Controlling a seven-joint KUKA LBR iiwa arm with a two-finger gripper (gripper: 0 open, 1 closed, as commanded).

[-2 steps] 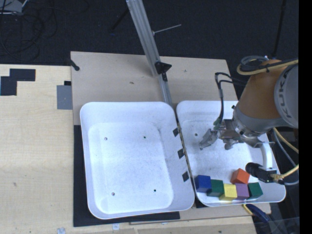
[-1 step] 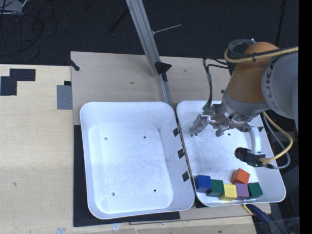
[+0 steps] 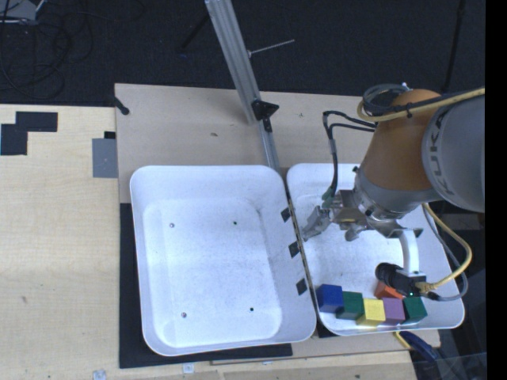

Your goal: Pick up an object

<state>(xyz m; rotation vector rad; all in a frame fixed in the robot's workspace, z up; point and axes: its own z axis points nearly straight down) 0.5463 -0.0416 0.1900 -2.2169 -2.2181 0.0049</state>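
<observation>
A row of small blocks lies along the front edge of the right bin [image 3: 317, 180]: a blue cube [image 3: 329, 295], a dark green block [image 3: 349, 308], a yellow cube [image 3: 372, 311], a purple cube [image 3: 394, 310] and a green cube [image 3: 414, 307]. An orange block [image 3: 387, 291] sits just behind the purple one. My gripper [image 3: 314, 222] hangs over the left side of this bin, close to its left wall and well behind the blocks. It points left, and nothing shows between its tips.
The left white bin [image 3: 206, 252] sits beside the right one, with black clips [image 3: 294, 248] along the shared wall. A slanted metal rail [image 3: 238, 62] rises behind the bins. The arm's orange band [image 3: 400, 149] covers the right bin's back right.
</observation>
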